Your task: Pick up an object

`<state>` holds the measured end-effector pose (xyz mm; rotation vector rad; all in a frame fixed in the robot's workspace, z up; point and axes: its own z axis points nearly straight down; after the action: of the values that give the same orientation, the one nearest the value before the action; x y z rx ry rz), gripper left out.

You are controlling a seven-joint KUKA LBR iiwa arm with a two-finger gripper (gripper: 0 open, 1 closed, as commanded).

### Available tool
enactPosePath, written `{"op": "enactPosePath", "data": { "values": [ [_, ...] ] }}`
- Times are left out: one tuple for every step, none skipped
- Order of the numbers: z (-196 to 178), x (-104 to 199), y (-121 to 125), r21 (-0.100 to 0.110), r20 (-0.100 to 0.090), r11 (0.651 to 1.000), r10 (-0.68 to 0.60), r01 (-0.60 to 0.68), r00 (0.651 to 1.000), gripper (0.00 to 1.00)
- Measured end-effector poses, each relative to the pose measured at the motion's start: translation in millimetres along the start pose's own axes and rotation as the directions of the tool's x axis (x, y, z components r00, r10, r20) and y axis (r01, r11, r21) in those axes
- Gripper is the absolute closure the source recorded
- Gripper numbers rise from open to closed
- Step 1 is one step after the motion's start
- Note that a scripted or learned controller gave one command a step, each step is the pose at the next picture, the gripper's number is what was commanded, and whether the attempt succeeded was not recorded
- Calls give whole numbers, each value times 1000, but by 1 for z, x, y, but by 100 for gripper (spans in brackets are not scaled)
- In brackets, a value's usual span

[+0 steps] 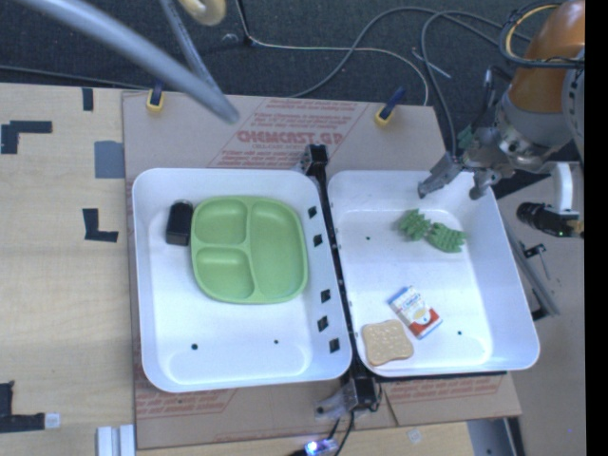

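Observation:
My gripper (455, 184) hangs over the far edge of the right bin (503, 283), open, its two dark fingers spread with nothing between them. Just below and left of it lies a green bumpy toy (431, 230) on the bin floor. A small white, blue and red packet (414, 311) lies nearer the front, and a tan toast-like piece (386, 342) sits beside the front left corner. The left bin (152, 283) holds a green divided plate (250, 249) and a small black block (179, 223) touching the plate's left rim.
A black divider with clips (326, 255) runs between the two bins. Cables (399, 36) trail over the dark floor behind the bench. A grey pole (114, 36) crosses the upper left of the view.

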<state>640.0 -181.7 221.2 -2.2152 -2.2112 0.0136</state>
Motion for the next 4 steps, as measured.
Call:
{"op": "enactPosePath", "data": {
  "values": [
    [-8, 0, 3, -13, 3, 1000, -3, 3, 1000, 0],
    [37, 0, -3, -9, 3, 1000, -3, 3, 1000, 0],
    [94, 8, -11, -7, 2, 1000, -3, 3, 1000, 0],
    [137, 9, -9, -18, 6, 1000, -5, 5, 1000, 0]
  ]
}}
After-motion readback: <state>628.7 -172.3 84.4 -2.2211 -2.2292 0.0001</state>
